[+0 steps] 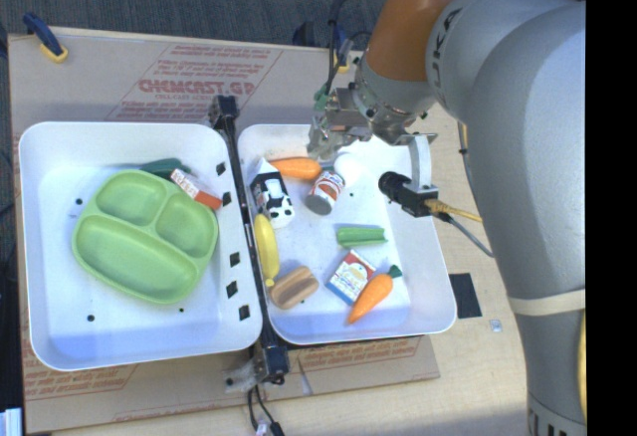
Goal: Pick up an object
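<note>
My gripper (326, 139) hangs low over the far left part of the right bin (430, 265). Just below and to its left lies an orange carrot piece (296, 167), with a small tin can (326, 191) on its side right beside it. A black-and-white cow toy (274, 200) stands at the bin's left wall. Nearer the front lie a yellow banana (266, 245), a green bean pod (360, 236), a brown bun (293, 287), a small juice box (348, 278) and a whole carrot (371, 293). I see nothing lifted off the bin floor.
The left bin (40, 225) holds a green divided plate (147, 235), a dark green item (159, 166) and a red-and-white stick (193, 187). A black divider (235, 205) runs between the bins. The arm's bulk (498, 106) looms over the right side.
</note>
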{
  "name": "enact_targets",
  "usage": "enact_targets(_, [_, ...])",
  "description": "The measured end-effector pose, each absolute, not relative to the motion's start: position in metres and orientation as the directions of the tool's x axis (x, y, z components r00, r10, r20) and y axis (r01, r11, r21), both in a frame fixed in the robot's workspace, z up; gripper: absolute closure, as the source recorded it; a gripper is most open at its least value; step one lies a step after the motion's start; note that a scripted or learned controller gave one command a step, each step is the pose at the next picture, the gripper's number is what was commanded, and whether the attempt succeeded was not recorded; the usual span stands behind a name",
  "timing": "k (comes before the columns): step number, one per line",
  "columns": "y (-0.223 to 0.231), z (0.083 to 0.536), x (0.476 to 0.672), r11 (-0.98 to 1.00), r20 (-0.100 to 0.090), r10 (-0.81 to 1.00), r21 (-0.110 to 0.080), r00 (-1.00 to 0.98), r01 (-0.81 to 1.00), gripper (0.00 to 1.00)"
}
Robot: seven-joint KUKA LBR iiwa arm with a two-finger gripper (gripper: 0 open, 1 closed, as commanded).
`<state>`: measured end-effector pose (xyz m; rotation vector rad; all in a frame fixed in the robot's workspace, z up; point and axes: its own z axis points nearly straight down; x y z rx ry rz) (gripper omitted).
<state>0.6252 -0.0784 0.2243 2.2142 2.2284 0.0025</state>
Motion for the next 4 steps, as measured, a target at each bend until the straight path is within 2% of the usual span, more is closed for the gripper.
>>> enact_targets(1, [-0.015,0.227,0.566,0.008,0.0,1.0,-0.002,-0.008,1.0,1.0])
enact_targets(2, [-0.029,0.249,0.477,0.006,-0.002,1.0,0.0,-0.006,1.0,1.0])
enact_targets(3, [-0.066,0.214,0.565,0.004,-0.001,1.0,-0.002,-0.004,1.0,1.0])
enact_targets(4, [-0.053,0.295,0.493,0.006,-0.001,1.0,0.004,-0.006,1.0,1.0])
